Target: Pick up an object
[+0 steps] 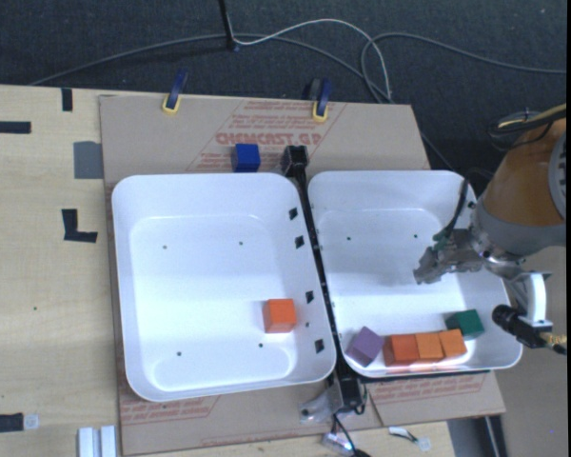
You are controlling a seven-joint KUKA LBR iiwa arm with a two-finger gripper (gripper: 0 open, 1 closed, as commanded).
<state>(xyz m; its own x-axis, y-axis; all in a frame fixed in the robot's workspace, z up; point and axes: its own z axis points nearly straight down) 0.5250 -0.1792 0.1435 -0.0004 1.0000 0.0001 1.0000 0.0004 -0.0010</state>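
Observation:
An orange cube (280, 315) lies in the left bin (162, 208), toward its near right. In the right bin (381, 188), along the near wall, sit a purple block (364, 346), a row of orange blocks (424, 347) and a green block (466, 324). My gripper (436, 267) hangs over the right part of the right bin, above and behind those blocks, with nothing seen between its fingers. The grey arm with its orange band (528, 184) comes in from the right.
A blue cube (246, 156) rests on the cardboard behind the left bin. A black divider clip (295, 160) and strip run between the bins. Cables trail across the dark floor at the back.

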